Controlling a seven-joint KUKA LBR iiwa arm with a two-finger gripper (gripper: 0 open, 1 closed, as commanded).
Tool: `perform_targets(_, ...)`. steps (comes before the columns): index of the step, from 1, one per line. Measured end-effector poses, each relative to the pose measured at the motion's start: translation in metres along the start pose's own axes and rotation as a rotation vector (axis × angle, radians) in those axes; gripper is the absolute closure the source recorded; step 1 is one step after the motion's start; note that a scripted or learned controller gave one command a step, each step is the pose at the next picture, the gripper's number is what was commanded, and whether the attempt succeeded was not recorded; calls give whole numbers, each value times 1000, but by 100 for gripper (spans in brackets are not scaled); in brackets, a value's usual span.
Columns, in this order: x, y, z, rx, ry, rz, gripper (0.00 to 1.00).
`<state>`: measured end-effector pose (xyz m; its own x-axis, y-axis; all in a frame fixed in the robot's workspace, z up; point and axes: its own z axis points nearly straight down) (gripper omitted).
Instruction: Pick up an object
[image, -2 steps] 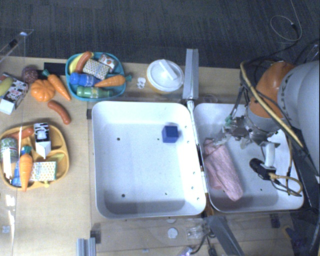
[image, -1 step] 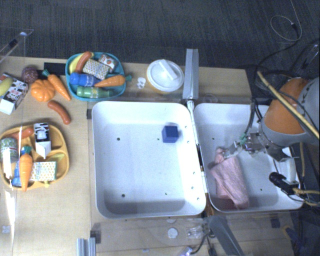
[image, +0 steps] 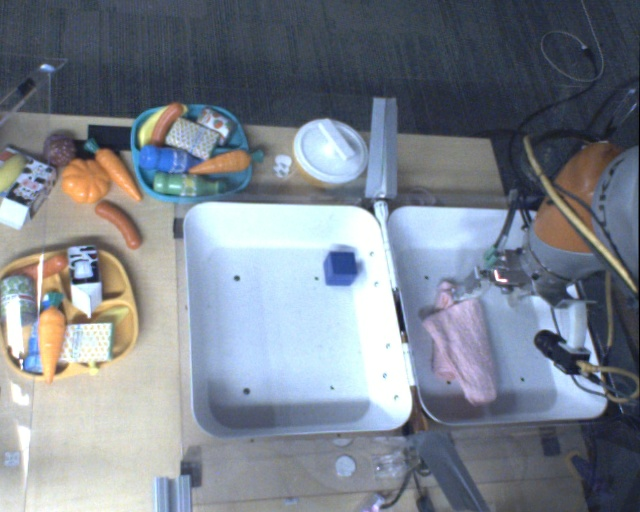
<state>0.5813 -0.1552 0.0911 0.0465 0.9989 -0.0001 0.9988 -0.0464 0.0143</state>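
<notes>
Gripper (image: 462, 291) is low in the right bin (image: 520, 235), at the top end of the pink cloth (image: 461, 345).

Its metal tips are right at the upper edge of the cloth, maybe touching it, but I cannot tell if the fingers are apart or closed, or if any cloth is between them. The pink cloth lies crumpled along the left side of the right bin, flat on the floor of the bin. A blue cube (image: 341, 267) sits alone in the left bin (image: 230, 330), near its upper right corner, well apart from the gripper. Behind the bins stands a white lidded container (image: 331, 150). At the left, on the bench (image: 150, 430), a blue bowl (image: 192, 152) and a yellow tray (image: 66, 313) hold toy food, and some toy vegetables (image: 100, 185) lie loose between them.
</notes>
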Motion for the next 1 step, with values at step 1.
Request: perform_targets(1,59,-14,-1,-4,0,-131,0)
